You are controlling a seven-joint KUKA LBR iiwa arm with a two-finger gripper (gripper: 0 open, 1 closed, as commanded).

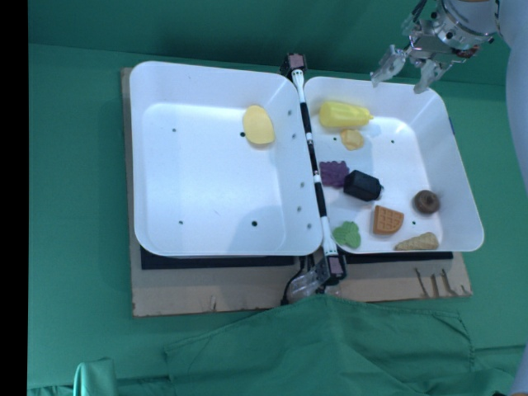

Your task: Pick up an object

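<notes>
Fig. legend, w/ positions given rel. to the gripper point(407, 68). You see it spread open, nothing between its fingers, hanging over the far rim of the right bin point(459, 160). 2 white bins total; the left bin point(165, 97) lies well off toward the opposite side.

Right bin, 8 items, all below the gripper in the view:
- 1 yellow pepper-like piece point(343, 115), nearest
- 1 small orange chip point(352, 139) just beyond it
- 1 purple grape cluster point(333, 173)
- 1 black block point(362, 186)
- 1 brown doughnut point(426, 202)
- 1 waffle point(387, 220)
- 1 green leafy piece point(346, 235)
- 1 tan cone point(417, 242), farthest

Left bin: 1 yellow oval point(258, 125), apart from the gripper, across the divider.
</notes>
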